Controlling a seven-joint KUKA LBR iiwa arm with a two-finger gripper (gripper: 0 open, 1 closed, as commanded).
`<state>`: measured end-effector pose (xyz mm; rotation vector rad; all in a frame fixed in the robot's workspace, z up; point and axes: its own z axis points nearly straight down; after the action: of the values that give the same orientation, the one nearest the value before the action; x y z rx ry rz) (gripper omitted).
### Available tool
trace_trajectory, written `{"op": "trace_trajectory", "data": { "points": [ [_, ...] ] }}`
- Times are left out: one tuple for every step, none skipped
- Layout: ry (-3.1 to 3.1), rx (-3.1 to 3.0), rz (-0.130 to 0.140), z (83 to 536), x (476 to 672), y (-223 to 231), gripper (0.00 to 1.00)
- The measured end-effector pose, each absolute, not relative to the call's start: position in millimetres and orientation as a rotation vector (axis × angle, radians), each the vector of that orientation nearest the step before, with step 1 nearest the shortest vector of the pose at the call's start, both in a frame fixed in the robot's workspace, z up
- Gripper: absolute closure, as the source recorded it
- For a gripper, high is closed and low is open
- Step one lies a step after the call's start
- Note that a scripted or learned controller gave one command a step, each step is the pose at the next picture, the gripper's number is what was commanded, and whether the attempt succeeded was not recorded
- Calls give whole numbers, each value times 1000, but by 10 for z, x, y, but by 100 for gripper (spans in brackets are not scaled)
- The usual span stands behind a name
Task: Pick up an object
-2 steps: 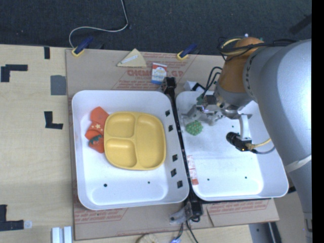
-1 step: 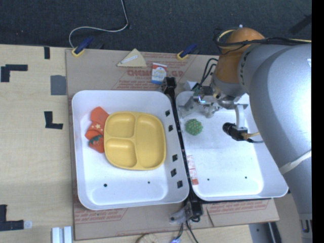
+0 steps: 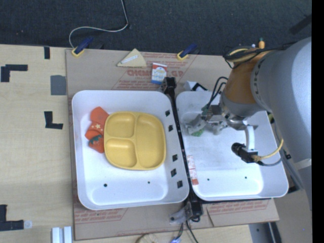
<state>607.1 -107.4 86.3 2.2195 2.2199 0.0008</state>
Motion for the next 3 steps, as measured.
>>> {"op": "trace_trajectory", "data": {
  "points": [
    [2221, 2217, 2, 856, 6542, -987, 0],
    [2219, 2218, 0, 859, 6288, -953, 0],
    [2223, 2219, 0, 857, 6354, -964, 0]
  ]
}}
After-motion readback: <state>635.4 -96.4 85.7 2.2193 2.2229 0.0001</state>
